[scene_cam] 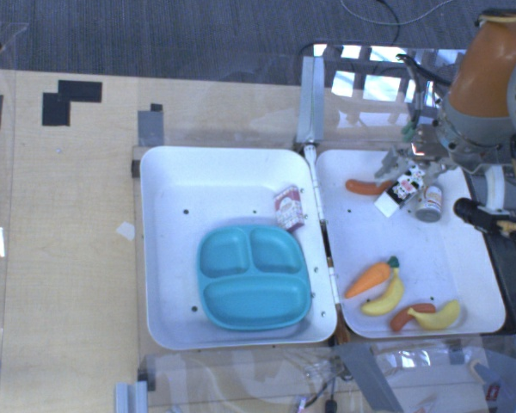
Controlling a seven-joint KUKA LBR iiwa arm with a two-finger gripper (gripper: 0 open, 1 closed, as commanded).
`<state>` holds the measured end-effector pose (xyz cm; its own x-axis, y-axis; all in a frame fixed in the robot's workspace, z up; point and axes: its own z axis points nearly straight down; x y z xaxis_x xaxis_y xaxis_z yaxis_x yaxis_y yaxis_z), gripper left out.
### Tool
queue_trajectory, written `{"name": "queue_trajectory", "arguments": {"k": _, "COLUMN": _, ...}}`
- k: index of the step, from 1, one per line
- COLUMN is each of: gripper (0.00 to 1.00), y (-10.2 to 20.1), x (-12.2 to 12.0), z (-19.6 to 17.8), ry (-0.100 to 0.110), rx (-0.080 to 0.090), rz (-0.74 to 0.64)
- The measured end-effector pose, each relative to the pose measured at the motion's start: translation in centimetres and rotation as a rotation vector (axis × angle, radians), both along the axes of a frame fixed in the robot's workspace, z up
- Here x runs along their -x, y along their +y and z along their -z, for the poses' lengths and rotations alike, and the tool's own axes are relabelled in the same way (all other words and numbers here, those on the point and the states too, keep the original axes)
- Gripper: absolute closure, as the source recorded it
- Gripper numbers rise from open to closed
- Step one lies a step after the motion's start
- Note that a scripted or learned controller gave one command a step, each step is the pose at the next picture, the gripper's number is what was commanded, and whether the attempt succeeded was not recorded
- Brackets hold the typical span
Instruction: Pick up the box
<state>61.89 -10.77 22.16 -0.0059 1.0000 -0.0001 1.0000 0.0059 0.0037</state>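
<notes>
My gripper (410, 163) hangs over the far part of the right bin (482, 269), and the box (402, 192) — small, white with black marks — is tilted just under it, touching a tin can (428, 202) on its right side; I cannot tell if I have it in a grasp. A red sausage (361, 187) lies just left of the box, and nearer the front are a carrot (367, 279), two bananas (387, 298) and another sausage. In the left bin (168, 256) rests a blue divided plate (254, 277) with a small red packet (289, 207) beside its far edge.
</notes>
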Motion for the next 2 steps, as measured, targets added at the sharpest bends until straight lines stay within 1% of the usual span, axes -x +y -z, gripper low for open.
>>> {"name": "queue_trajectory", "arguments": {"k": 1, "gripper": 0.00, "y": -4.6, "x": 2.4, "z": -0.3, "ry": -0.001, "rx": 0.001, "rz": -0.042}}
{"name": "queue_trajectory", "arguments": {"k": 2, "gripper": 0.00, "y": -5.4, "x": 0.4, "z": 12.5, "ry": -0.004, "rx": 0.002, "rz": -0.121}}
